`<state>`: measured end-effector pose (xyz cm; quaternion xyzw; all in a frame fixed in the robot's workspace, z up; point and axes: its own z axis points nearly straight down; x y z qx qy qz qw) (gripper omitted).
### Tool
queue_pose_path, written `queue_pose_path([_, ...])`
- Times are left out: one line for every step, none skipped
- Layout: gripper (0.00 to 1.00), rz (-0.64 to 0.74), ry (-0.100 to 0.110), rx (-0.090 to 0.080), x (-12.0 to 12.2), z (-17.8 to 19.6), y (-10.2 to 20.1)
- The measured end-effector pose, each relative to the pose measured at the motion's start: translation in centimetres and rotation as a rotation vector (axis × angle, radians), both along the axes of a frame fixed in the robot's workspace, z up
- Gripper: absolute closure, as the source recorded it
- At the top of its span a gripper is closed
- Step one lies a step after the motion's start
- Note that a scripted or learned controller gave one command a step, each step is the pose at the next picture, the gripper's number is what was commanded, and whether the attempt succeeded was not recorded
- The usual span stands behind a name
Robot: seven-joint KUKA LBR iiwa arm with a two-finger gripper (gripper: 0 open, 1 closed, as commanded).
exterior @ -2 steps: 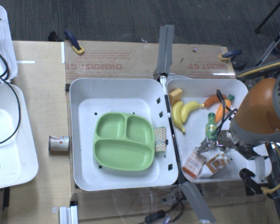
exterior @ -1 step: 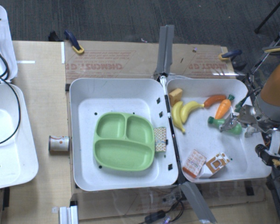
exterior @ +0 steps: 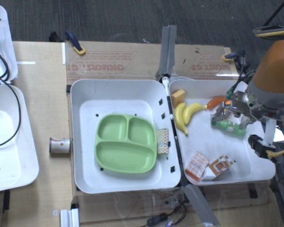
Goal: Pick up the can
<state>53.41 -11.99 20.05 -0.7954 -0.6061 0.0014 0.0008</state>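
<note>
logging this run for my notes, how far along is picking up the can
Done: nothing yet. The can lies on its side on the bench, outside the left bin. In hand: the pincer is over the right bin, at a green object, well away from the can. Left: reaching the can, grasping it and lifting it.

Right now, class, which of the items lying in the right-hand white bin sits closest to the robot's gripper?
The green bottle-like item, lying directly at the gripper. The yellow bananas, the orange carrot-shaped item and the orange-and-white packet lie farther off.
</note>
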Motion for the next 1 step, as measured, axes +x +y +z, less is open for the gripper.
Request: queue_pose_path([0.00,-0.181,0.003,0.000,-5.79,-6.43,1.85])
